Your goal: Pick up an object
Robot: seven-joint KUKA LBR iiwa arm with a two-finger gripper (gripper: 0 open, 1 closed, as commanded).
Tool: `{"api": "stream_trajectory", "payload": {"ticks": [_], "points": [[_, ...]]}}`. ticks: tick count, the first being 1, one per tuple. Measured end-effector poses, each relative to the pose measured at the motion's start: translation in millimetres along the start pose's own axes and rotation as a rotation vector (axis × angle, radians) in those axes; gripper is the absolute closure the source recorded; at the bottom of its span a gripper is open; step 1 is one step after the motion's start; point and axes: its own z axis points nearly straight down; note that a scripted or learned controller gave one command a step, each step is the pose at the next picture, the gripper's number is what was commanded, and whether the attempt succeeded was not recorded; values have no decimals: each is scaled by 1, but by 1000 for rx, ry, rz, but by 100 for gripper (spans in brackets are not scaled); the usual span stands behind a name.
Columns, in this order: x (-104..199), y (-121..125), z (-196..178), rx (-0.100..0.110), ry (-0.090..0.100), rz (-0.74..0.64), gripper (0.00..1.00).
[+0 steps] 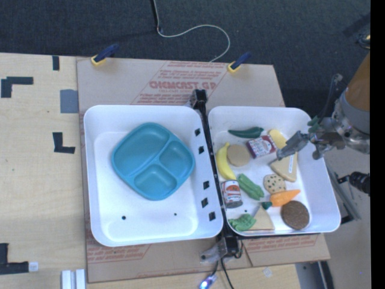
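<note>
**benchwatcher:** Objects are all piled in the right bin [328,188]: banana [224,163], green pepper [245,132], cookie [274,183], carrot [284,197], a small can [231,193], a cheese wedge [287,168] and more. Left bin [96,161] just has the blue plate [154,160]. Guessing that's on purpose, one bin to grab from, the other to drop into.

**kuka_fan:** Makes sense. Where's the arm?

**benchwatcher:** End effector [298,146] sits over the right bin's far-right side, close above the cheese wedge and near the yellow lemon-ish thing [277,138]. Can't tell if it's spread wide or pinched narrow, the view's too blurry there. Nothing visibly held.

**kuka_fan:** So no pick yet?

**benchwatcher:** Looks that way. The stuff's packed tight, many pieces touching, so a grab there could easily nudge a neighbour or slip off that slanted wedge.
</note>
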Motion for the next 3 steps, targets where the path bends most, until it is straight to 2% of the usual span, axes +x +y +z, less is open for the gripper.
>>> {"api": "stream_trajectory", "payload": {"ticks": [1,2,3], "points": [[60,-25,-78,0,1,-3,0],[57,-26,-84,9,0,2,100],[79,15,-1,13,1,1,100]]}}
